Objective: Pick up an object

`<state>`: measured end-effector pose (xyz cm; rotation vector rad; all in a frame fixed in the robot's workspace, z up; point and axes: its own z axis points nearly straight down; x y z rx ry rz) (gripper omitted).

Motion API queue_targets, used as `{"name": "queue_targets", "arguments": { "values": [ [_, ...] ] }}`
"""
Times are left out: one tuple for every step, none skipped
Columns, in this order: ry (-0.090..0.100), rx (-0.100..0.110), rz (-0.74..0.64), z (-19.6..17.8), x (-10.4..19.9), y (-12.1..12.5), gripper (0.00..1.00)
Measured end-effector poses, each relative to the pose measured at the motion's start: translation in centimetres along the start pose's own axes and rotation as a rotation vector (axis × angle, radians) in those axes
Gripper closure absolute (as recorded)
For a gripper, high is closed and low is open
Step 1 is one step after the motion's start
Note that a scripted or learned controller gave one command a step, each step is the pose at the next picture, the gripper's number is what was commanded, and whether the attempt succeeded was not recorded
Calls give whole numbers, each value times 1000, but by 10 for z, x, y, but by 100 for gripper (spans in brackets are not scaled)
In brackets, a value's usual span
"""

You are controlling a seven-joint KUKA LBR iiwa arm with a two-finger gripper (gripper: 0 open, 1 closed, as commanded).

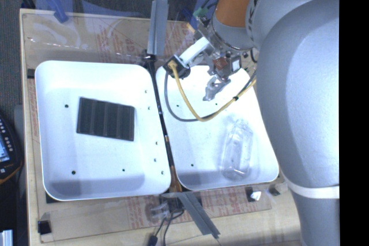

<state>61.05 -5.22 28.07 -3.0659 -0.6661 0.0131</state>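
A clear plastic bottle lies in the right bin, toward its near right side. A dark ribbed rectangular pad lies flat in the left bin. My gripper hangs over the back part of the right bin, above and behind the bottle, apart from it. Nothing shows between its metal fingers.
A yellow and black cable loops from the wrist over the right bin's middle. A grey bar stands behind the gap between the bins. The big grey arm covers the bench's right side.
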Motion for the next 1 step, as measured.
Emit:
{"name": "queue_targets", "arguments": {
  "values": [
    [5,-5,124,-34,-62,64,0]
  ]
}}
